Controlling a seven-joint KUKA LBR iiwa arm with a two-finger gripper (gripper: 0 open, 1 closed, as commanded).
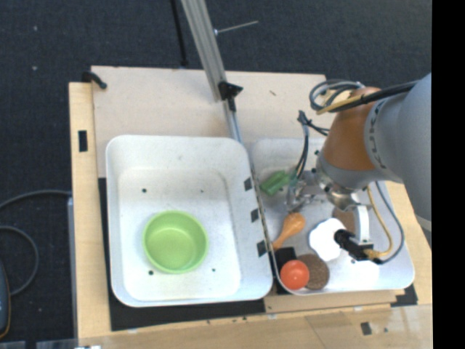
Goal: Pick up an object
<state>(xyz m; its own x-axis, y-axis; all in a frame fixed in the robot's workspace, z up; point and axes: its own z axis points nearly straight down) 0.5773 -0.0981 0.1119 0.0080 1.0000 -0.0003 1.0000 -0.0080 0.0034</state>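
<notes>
Red ball (294,273) shares right bin (396,271) — green bowl (175,241) in left bin (131,158).

Dark speckled carpet floor (87,20) – tan wooden bench (145,100), evenly lit.

Robot lab — bench (182,97), white bins (131,158).
</notes>
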